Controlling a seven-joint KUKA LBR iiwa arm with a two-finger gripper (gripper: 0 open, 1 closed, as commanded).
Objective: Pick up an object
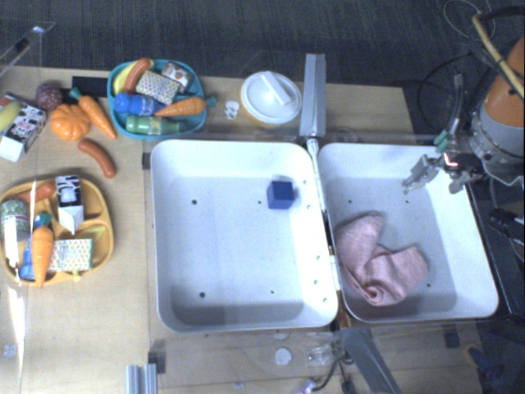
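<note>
Hand: the hand (435, 175) is seen at the upper right of the right bin (484, 261), near its far right corner; two fingers are seen spread apart, and nothing is seen between them.
Contact: no object is touched by the hand; the bin floor under it is bare.
Arm: the arm (500, 117) is seen at the right edge of the view, grey with an orange band above the wrist.
Pink cloth: a crumpled pink cloth (379, 258) is laid in the lower middle of the right bin, well apart from the hand, close to the wall shared with the left bin.
Blue block: a small blue block (280, 194) is placed in the upper right part of the left bin (189, 302), alone, near the dividing wall.
Open room: much bare floor is left in both bins, mostly on the left of the block and on the right of the cloth.
Table: toy food in a blue bowl (156, 97) and on a yellow plate (98, 220) is kept on the table (123, 343), left of the bins.
</note>
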